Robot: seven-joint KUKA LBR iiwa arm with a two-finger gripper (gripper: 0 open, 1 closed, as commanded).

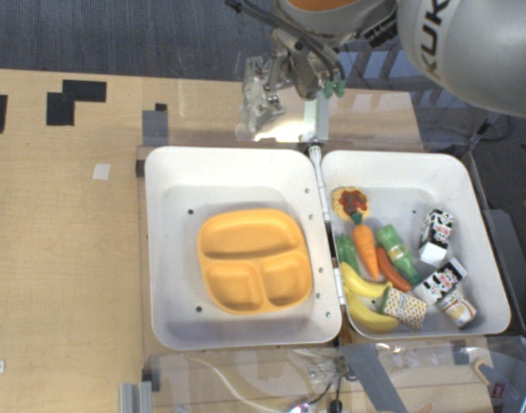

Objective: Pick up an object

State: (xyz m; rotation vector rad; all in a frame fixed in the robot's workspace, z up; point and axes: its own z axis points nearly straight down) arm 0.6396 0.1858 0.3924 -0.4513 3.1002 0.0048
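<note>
In the camera view, a glossy orange plastic tray with three compartments (254, 261) lies in the left shallow white bin (172, 231). The right white bin (456, 183) holds small toy foods: a smooth yellow banana (364, 295), an orange carrot (366, 249) and cow-patterned cartons (436, 231). At top centre, the metal two-finger gripper (288, 114) hangs above the bins' far edge, its fingers apart, gripping nothing.

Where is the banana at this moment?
In the camera view, the banana lies in the right bin, near its front left corner, just below the carrot and beside the patterned packet.
</note>
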